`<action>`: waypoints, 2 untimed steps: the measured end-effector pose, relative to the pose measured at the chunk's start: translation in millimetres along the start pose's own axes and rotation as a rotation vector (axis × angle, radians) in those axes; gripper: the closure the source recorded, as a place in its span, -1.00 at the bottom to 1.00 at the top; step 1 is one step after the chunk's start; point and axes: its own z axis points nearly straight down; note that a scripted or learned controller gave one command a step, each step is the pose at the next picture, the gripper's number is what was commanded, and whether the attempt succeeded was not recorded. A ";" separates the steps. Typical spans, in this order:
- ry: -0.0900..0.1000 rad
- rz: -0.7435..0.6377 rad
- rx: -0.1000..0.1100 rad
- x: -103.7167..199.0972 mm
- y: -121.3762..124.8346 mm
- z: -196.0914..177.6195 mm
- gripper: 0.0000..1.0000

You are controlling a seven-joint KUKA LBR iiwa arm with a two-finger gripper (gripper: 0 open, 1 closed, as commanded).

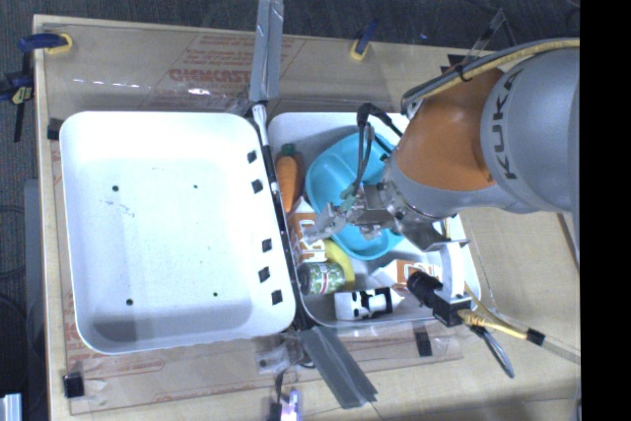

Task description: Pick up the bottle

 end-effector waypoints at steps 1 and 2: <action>-0.001 -0.010 -0.001 -6.2 58.3 8.5 -1.00; -0.001 -0.570 -0.002 17.2 22.1 16.2 -1.00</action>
